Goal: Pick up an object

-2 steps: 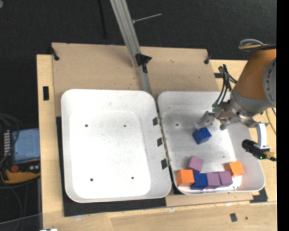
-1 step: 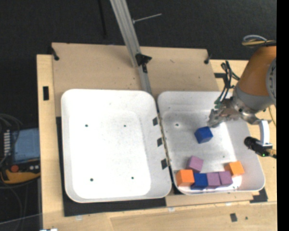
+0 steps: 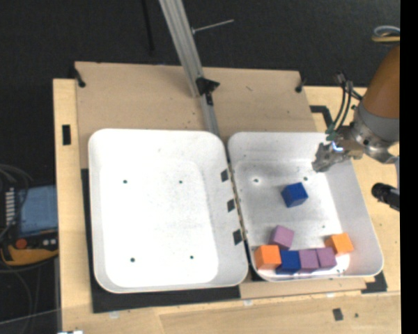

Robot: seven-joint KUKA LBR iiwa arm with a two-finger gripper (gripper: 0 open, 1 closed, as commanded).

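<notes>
Claw hovers over the right bin, near its far right side; whether it's spread or pressed together, can't tell. Blue cube sits alone mid-bin, just below. Purple, orange and blue blocks huddle along the near edge.

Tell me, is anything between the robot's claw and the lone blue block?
No. In the camera view, just bare white bin floor lies between the gripper and the blue block.

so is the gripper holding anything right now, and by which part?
Nothing held. The gripper hangs above the right bin's far right corner with no block between its jaws; the nearest, the lone blue block, lies apart on the bin floor.
</notes>
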